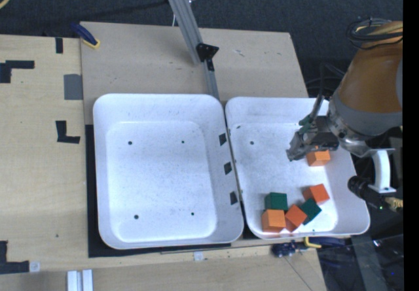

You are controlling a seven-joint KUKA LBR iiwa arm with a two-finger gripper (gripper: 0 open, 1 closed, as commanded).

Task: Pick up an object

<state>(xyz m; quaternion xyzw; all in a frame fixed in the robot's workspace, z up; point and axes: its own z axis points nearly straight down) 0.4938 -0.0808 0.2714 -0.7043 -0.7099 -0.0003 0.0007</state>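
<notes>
- Camera view: two white bins side by side on the bench — left bin (108, 152), right bin (262, 119).
- Arm (373, 87) reaches in from the right, over the right bin's right side.
- Gripper (306, 146) hangs low over the right bin, dark and blurred; how far it is open cannot be told, and nothing can be seen between its tips.
- Orange block (319, 157) lies just beside the gripper on its right, touching or nearly so — cannot tell which.
- Cluster at the near end of the right bin: green block (276, 201), orange cube (273, 220) just near of it, tilted orange block (296, 216) to its right, dark green block (312, 210) partly under that, small orange block (319, 193) at the right.
- Grey bar (183, 8) slants in from the far side, ending at the gap between the bins.
</notes>
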